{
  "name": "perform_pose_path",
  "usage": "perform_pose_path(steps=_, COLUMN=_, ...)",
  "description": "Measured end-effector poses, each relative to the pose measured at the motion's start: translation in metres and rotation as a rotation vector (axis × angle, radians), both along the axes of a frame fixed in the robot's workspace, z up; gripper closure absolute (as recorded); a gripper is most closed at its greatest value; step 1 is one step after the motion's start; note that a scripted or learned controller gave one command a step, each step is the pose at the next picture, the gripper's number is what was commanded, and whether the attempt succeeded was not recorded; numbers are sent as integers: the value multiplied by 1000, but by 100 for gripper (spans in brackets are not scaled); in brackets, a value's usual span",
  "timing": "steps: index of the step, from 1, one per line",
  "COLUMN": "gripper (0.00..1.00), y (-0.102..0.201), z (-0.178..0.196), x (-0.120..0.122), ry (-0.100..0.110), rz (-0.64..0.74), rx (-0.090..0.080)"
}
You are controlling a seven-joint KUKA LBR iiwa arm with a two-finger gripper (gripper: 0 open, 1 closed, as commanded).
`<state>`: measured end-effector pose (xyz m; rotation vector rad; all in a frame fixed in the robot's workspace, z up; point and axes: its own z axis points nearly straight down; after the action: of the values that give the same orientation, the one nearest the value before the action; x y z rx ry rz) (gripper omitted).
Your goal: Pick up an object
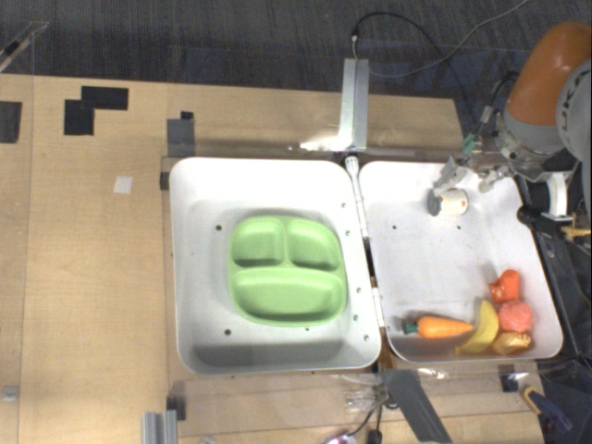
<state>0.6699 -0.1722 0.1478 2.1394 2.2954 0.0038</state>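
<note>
Camera view: two white bins are seen side by side. A green divided plate (285,269) is laid in the left bin (190,248). The gripper (450,195) is held over the far part of the right bin (407,248), its fingers pinched on a small white cylinder (453,203). A carrot (442,326), banana (481,329) and other toy foods are gathered in the near right corner

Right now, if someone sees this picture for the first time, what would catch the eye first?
First, the bright green divided plate lying in the middle of the left bin. Next, the colourful toy food heaped in the right bin's near right corner: a carrot, a banana and reddish pieces. The gripper hangs over that bin's far side, by a small pale object.
</note>
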Motion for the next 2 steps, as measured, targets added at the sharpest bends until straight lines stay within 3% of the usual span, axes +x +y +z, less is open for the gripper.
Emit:
perform_pose_path(steps=1, gripper=0, y=2, z=-60, x=2, ry=-5, rz=42, rx=-1)
perform_pose_path(steps=2, gripper=100, y=4, z=-46, x=5, ry=-13, rz=47, rx=-4)
